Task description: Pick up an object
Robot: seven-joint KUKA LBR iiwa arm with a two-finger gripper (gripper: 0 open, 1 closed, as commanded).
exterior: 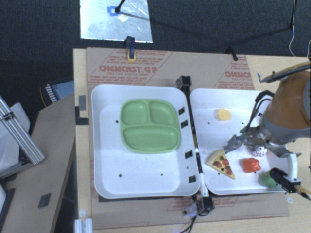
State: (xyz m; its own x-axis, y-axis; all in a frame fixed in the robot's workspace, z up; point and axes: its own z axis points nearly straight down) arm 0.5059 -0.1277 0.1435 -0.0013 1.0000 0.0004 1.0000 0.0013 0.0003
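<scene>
The gripper (235, 143) hovers beside the pizza slice (221, 163) near the right bin's (214, 103) front edge; finger state indeterminable.

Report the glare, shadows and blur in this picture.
Camera view: the foil sheet at the top glares white; the left bin is lit evenly, its green tray casting little shadow; the arm darkens the right bin beneath it; the whole picture is soft, so the hand and the small toys near the pizza slice lack fine detail.
</scene>
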